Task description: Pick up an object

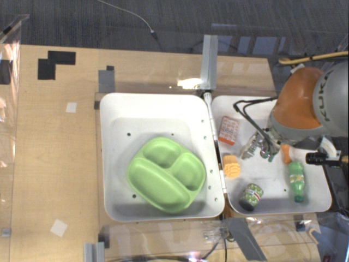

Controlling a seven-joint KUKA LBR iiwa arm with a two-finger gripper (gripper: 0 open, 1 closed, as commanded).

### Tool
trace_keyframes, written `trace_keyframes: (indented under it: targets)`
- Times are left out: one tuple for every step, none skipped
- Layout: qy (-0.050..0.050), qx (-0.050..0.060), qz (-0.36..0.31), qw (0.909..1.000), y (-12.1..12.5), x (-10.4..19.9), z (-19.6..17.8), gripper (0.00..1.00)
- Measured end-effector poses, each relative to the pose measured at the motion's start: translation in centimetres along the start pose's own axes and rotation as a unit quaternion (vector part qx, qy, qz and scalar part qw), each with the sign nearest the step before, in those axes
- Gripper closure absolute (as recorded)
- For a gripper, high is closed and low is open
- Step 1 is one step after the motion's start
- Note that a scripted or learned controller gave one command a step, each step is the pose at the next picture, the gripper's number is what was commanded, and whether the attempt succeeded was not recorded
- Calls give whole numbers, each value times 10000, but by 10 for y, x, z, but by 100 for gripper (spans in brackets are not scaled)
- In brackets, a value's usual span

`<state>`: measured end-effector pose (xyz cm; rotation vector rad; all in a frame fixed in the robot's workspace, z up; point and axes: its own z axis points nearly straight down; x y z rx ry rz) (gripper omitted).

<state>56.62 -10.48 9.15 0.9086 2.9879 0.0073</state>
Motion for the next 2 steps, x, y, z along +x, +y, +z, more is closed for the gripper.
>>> trace_keyframes:
  targets:
    - [31,11,900,9959,53,50,-97,100]
    - [58,12,-1735,9848,78,84,-95,100]
